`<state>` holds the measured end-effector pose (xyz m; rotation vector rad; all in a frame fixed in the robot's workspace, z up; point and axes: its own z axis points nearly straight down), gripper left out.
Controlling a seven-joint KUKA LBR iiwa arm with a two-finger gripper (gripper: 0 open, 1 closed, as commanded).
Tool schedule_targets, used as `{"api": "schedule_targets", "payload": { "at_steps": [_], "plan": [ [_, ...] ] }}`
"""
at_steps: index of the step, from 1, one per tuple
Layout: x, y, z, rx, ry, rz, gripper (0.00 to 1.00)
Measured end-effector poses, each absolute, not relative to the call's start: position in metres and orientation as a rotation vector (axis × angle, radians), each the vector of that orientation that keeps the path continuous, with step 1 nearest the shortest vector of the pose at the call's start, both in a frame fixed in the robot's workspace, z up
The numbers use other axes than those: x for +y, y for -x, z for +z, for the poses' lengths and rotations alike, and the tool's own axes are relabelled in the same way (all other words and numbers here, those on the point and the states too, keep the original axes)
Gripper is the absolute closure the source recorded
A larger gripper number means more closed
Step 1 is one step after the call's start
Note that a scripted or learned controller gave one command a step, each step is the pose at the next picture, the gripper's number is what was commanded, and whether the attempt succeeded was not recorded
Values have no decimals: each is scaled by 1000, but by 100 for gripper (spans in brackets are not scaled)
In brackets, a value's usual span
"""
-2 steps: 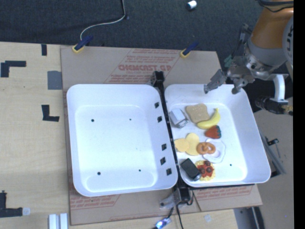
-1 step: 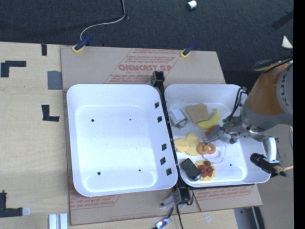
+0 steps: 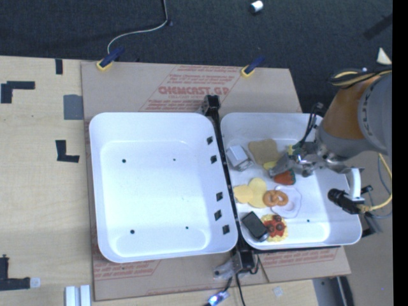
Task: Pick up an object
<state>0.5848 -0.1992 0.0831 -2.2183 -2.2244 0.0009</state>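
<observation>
The right bin (image 3: 319, 234) holds several small objects. A tan square piece (image 3: 262, 150) lies near its back, with a grey block (image 3: 236, 156) to its left. Toward the front lie a yellow flat shape (image 3: 250, 193), an orange ring on a clear disc (image 3: 278, 198), a black block (image 3: 254, 225) and a small red and yellow item (image 3: 275, 227). A red piece (image 3: 284, 178) sits mid-bin. My gripper (image 3: 282, 167) reaches in from the right, low over the bin, its tip right at the red piece.
The left bin (image 3: 102, 139) stands beside the right one, with a black hinge strip (image 3: 218, 171) between them. Both rest on a cardboard sheet (image 3: 191, 88) clipped at its back corners. The arm's orange band (image 3: 347, 110) and cables hang over the right bin's right edge.
</observation>
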Motion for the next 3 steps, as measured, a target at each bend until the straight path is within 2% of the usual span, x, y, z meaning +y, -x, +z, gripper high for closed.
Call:
{"api": "schedule_targets", "payload": {
  "at_steps": [1, 2, 3],
  "plan": [
    [-199, -584, 95, -2225, 2221, 1, 100],
    [-162, -627, 117, -2229, 2216, -5, 100],
    [-77, -672, 219, -2239, 2215, -13, 100]
  ]
}}
